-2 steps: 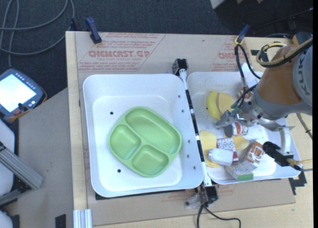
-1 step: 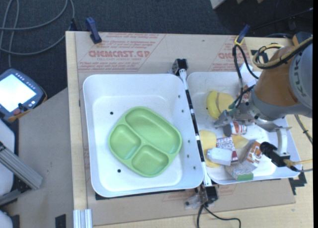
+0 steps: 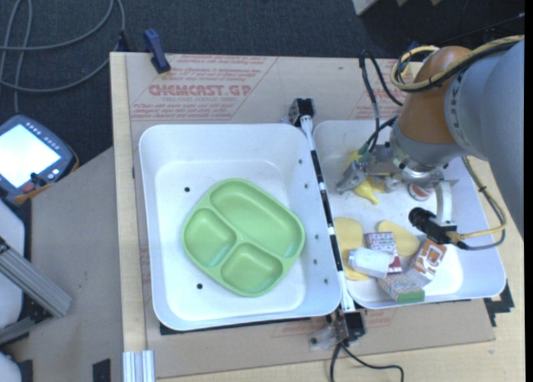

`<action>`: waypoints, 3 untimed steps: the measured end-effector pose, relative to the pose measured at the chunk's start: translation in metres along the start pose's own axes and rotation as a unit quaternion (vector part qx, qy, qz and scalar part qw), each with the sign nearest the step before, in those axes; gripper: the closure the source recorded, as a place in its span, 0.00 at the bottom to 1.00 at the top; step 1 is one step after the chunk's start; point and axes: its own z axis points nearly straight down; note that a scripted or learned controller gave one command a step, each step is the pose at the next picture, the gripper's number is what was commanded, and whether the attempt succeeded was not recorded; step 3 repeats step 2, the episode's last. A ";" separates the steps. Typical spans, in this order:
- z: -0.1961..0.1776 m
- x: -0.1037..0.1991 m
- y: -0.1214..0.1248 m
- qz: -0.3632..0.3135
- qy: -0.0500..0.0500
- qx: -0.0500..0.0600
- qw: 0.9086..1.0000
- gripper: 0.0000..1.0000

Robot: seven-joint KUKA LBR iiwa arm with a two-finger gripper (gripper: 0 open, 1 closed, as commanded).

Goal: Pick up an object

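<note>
Gripper (image 3: pixel 360 174) is down in the right white plastic bin (image 3: pixel 475 285) over a small yellow banana-shaped toy (image 3: pixel 366 192), can't tell its grip, so next it needs a clean close and lift.

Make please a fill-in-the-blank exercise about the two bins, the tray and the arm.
1. The light green plastic tray has ____ compartments.
2. That tray lies in the shallow white bin on the ____ of the view.
3. The grey arm's gripper is over the ____ bin.
4. Beside the gripper lies a small ____ piece.

Missing words: three; left; right; yellow
</note>
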 end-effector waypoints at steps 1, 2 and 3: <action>-0.010 0.000 0.000 0.000 0.000 -0.001 1.000 1.00; -0.100 0.062 -0.027 0.000 0.000 0.000 1.000 1.00; -0.100 0.062 -0.027 0.000 0.000 0.000 1.000 1.00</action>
